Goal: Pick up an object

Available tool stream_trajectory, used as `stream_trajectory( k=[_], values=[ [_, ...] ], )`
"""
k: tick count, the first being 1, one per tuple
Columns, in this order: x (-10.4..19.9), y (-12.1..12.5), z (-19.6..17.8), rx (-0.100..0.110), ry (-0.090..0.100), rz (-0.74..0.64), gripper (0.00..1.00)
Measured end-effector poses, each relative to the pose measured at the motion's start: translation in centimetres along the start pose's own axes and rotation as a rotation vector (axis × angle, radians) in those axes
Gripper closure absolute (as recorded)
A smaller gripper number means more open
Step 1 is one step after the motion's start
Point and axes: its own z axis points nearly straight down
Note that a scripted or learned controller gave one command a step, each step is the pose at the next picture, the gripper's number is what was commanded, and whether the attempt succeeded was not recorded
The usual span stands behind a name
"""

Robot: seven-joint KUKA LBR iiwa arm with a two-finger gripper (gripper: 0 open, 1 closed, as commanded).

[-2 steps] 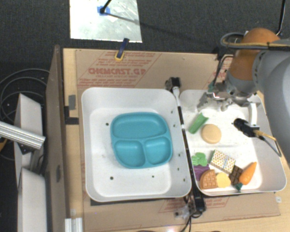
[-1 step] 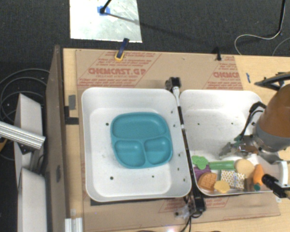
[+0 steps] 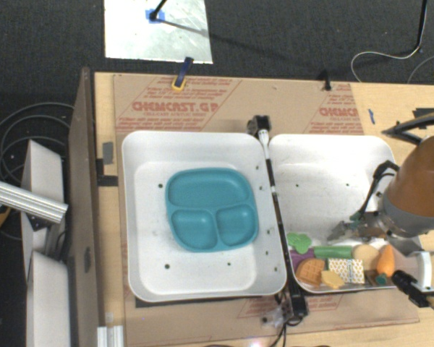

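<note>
Gripper Position Over the Right Bin

Gripper sits low in the right bin, at the end of the arm, which enters from the right edge. Its dark fingers point leftward and slightly down in the camera view, toward the pile of toy food. The fingertips are small and dark against the bin floor; how far apart they stand cannot be told, and nothing can be seen between them.

Objects lie along the near wall of the right bin, in a row running left to right:
- A purple piece at the left end, near the divider between the bins.
- A green stick-shaped piece, long axis roughly horizontal in the view, one end toward the purple piece and the other toward the arm. It lies just below the gripper tips; contact cannot be confirmed.
- A round waffle-patterned piece, against the near wall.
- A pale checkered block, just right of the waffle piece.
- A cream rounded piece and an orange carrot-like piece, partly under the arm, the orange one standing roughly upright in the view.

Left bin holds a teal divided plate, three compartments, well apart from the gripper.
</note>
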Motion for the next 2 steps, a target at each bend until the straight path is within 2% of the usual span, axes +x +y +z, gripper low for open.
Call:
stream_trajectory(
  k=[1, 2],
  values=[
    [4.9, 9.4, -0.3, -0.008, 0.001, -0.012, 0.0],
    [7.9, 15.5, -0.1, -0.006, 0.0, -0.009, 0.0]
  ],
)
